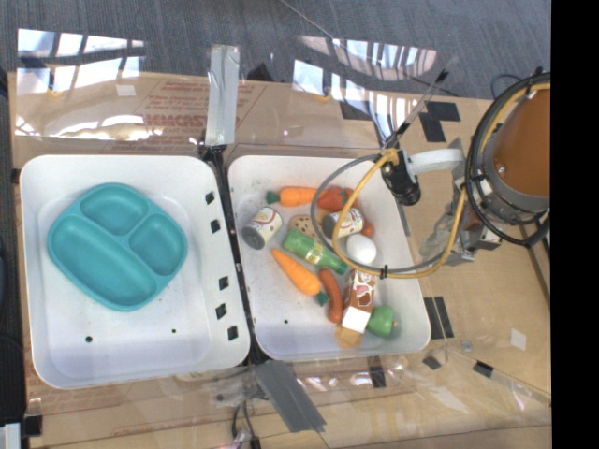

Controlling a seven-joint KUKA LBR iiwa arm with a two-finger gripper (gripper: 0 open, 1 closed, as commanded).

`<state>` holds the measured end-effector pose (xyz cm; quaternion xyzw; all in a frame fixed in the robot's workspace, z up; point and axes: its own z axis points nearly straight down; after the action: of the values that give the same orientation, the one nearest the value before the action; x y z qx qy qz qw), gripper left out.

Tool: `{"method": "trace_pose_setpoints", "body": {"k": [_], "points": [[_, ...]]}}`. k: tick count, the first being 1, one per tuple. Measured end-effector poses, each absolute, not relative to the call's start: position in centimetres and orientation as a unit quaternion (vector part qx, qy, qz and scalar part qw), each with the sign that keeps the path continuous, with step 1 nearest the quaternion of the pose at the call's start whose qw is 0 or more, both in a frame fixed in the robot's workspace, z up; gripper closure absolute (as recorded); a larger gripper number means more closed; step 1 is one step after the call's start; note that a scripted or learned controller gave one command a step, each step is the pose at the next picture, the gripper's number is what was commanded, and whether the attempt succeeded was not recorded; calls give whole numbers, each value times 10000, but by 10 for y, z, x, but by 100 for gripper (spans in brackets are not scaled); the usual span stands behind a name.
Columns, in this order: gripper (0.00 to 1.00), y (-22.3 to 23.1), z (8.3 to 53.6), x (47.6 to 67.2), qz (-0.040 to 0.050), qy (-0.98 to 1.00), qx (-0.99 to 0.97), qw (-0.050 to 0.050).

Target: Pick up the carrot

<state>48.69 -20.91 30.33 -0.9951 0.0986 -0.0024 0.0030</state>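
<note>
Your gripper (445,238) is hovering just outside the right bin (271,327), and you cannot tell whether it is clenched or released. The carrot (299,273) is lying in that bin, well apart from the gripper toward the view's left, beyond the white egg (361,249). A second carrot (298,195) is resting farther up.

We see a blue-green plate (117,244) in the white left bin (56,335), and in the white right bin (271,337) an orange carrot (298,271) in the middle, a second orange carrot (299,195) with a green end on the far side, and a white egg (361,249).
</note>
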Motion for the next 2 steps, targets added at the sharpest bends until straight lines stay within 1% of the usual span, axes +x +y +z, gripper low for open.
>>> {"method": "trace_pose_setpoints", "body": {"k": [1,2], "points": [[100,-207,248,536,4,971,-9953,57],[100,-208,344,564,-44,976,-9952,19]]}}
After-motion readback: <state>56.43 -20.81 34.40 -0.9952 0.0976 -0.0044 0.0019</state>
